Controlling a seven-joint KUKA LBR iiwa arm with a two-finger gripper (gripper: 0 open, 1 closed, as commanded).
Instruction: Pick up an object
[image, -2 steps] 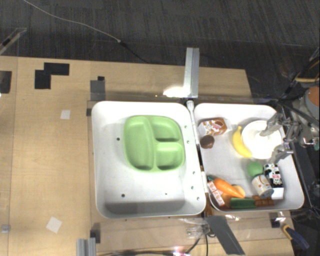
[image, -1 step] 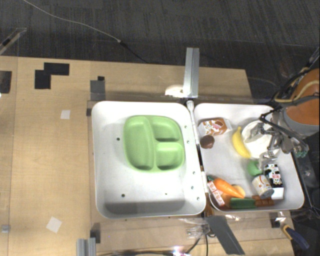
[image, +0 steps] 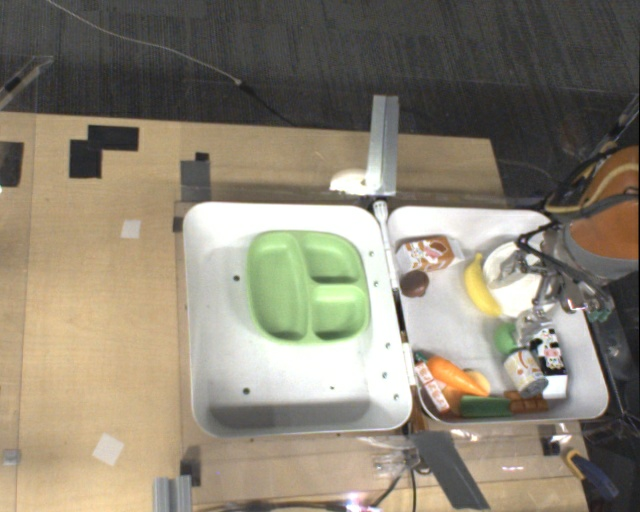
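reaching in from 3 o'clock, the arm (image: 605, 215) comes over the right bin (image: 440, 300), and its gripper (image: 548, 312) hangs above the bin's 3 o'clock side. if the gripper is wide, narrow or holding something, i cannot tell, because cables and metal parts cover it.

the right bin has many objects. a banana (image: 480, 287) lies near the bin's centre, at 9 o'clock from the gripper. a brown packet (image: 428, 253) lies at 11 o'clock in the bin, and a dark round thing (image: 414, 284) is just below it, near the wall. a small green object (image: 506, 336) is just beside the gripper, at 7 o'clock from it. a can (image: 524, 370) and a black and white box (image: 549, 357) stand close together at 5 o'clock in the bin. a carrot (image: 458, 377) lies at 7 o'clock, with a long green thing (image: 484, 405) under it along the front wall.

the left bin (image: 215, 300) carries a green tray (image: 306, 286) with compartments, a bit toward 12 o'clock from its centre.
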